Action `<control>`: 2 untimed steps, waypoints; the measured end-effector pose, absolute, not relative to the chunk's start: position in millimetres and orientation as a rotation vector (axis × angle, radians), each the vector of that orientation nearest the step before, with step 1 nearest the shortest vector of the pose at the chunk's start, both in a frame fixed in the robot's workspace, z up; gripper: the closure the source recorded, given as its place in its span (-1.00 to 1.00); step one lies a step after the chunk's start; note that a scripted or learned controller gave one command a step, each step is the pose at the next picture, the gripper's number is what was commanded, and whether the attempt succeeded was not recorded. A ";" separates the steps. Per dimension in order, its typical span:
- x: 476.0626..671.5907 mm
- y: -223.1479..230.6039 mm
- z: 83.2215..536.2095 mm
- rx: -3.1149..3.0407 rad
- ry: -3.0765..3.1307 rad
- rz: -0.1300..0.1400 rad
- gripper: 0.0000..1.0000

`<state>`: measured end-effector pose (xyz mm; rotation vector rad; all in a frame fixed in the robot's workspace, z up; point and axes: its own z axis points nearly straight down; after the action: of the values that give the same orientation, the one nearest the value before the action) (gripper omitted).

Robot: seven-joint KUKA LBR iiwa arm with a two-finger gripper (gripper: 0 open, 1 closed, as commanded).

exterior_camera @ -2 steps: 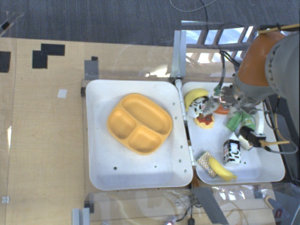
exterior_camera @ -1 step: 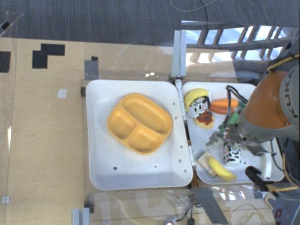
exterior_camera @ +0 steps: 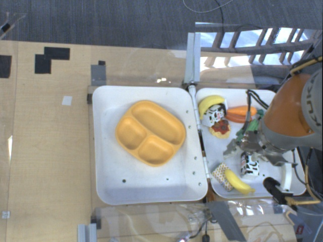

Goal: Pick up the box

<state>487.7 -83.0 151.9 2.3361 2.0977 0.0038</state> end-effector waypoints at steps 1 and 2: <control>541.0 -108.1 142.5 2.449 1.966 0.002 -1.00; 527.6 -58.0 185.3 2.530 1.858 0.006 -1.00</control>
<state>527.6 -58.0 185.3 2.5297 1.8584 0.0059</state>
